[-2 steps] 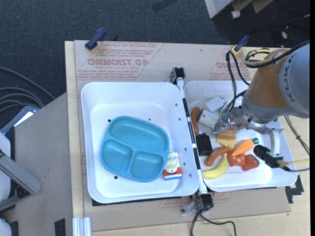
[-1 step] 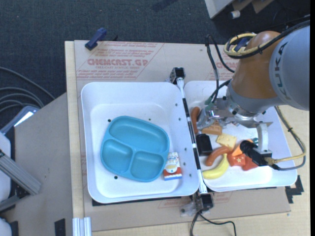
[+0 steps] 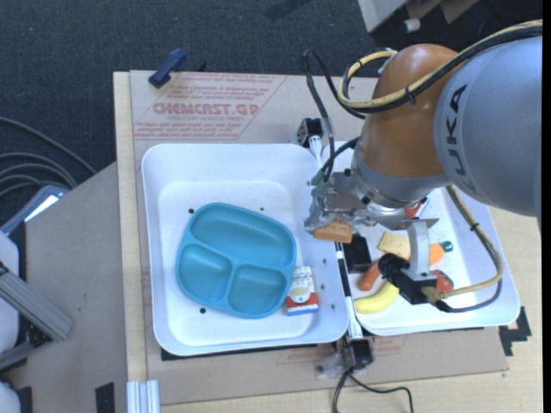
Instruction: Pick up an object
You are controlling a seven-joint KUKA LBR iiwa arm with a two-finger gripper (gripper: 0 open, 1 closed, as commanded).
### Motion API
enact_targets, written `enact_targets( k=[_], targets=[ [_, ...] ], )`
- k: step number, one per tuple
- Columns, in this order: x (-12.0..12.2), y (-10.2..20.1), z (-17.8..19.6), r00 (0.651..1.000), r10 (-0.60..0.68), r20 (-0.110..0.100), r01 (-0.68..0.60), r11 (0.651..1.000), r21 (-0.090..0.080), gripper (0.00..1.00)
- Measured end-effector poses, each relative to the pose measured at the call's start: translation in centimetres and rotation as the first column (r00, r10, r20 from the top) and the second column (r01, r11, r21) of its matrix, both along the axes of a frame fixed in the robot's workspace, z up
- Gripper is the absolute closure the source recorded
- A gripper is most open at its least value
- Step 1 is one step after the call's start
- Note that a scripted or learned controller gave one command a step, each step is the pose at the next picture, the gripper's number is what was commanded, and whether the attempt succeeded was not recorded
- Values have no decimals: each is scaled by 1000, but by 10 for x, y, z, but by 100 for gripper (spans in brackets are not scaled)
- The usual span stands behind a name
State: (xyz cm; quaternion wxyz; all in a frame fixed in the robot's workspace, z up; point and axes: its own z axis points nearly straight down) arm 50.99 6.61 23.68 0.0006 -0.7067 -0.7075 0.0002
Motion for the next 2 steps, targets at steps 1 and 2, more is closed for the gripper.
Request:
enact_targets(
  k=[1, 2],
  targets=[
    [-31, -35, 1, 1000, -2, -3, 2, 1000, 0, 100],
    [-30, -104, 164, 1000, -2, 2, 2, 1000, -1, 100]
  ],
)
